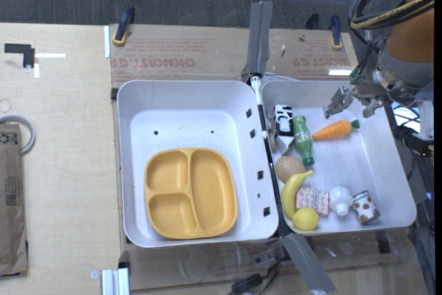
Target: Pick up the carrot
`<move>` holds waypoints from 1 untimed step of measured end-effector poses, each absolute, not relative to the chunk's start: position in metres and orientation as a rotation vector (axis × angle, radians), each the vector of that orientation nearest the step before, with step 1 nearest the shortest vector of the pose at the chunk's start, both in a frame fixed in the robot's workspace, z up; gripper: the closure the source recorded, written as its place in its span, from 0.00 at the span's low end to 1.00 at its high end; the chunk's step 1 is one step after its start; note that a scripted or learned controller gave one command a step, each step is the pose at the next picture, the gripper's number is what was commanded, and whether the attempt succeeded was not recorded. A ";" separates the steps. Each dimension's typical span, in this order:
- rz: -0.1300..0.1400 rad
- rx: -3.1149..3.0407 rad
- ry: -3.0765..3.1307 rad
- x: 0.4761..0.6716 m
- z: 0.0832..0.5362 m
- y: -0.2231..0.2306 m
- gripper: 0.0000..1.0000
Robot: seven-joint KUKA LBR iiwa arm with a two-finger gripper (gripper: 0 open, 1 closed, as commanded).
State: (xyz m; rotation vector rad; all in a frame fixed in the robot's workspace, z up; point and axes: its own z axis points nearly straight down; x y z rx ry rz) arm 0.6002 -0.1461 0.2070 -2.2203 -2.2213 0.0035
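1. Gripper hangs over the far right part of the right bin, just above and to the right of the carrot; I read its two fingers as spread apart with nothing between them.
2. I see the carrot lying on the bin floor, orange body pointing left, green stub toward the right, apart from the gripper.
3. Just left of the carrot stands a green bottle, its cap toward the far wall.
4. Further left of the carrot, against the bin's left wall, sits a small black-and-white item that I cannot identify.
5. Nearer to me than the carrot lie a brown round thing, a banana and a lemon, the banana touching the lemon.
6. Right of the lemon I see a red-and-white carton, a white lumpy item and a small patterned can.
7. Well left of the carrot, the left bin holds a yellow three-compartment plate.
8. Both bins rest on cardboard on the tabletop.
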 end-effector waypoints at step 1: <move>0.003 -2.332 -2.108 0.647 0.181 -0.180 0.00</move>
